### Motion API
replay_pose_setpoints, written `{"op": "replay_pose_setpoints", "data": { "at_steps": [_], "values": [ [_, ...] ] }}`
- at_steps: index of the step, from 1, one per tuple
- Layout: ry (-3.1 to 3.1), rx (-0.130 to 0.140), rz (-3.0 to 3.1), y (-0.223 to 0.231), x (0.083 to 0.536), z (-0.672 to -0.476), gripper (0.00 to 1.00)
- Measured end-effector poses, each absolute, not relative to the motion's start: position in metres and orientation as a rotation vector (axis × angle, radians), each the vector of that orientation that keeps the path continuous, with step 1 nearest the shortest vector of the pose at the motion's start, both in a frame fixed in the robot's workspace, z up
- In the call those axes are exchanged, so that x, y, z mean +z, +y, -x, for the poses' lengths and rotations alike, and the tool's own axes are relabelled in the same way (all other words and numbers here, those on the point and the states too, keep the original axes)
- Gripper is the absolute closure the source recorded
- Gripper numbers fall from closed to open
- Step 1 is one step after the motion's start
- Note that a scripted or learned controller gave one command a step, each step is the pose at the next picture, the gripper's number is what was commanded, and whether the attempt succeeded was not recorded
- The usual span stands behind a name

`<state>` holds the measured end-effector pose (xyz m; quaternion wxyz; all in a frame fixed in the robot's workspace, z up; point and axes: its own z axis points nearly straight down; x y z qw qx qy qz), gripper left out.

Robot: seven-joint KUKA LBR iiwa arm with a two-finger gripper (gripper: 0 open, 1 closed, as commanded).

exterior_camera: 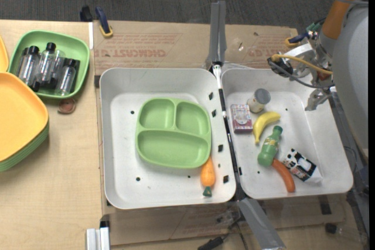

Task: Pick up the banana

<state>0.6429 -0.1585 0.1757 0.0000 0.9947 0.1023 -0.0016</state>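
While lying in the right bin (337,143), banana (265,125) sitting left of and below the end effector (316,99), near it, long axis running diagonally from upper right to lower left, touching the green bottle (269,148). Finger state: cannot tell.

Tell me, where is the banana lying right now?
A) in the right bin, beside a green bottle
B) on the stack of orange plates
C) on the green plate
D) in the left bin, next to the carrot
A: the banana lies in the right bin, just above the green bottle, while the green plate sits in the left bin.
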Motion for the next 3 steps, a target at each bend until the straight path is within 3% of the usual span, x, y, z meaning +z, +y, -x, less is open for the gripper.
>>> {"op": "replay_pose_setpoints", "data": {
  "at_steps": [1, 2, 3],
  "values": [
    [0.315, -0.010, -3.127, -0.212, 0.159, -0.608, 0.00],
    [0.332, -0.006, -3.124, -0.192, 0.155, -0.650, 0.00],
    [0.320, -0.005, -3.126, -0.139, 0.172, -0.652, 0.00]
  ]
}}
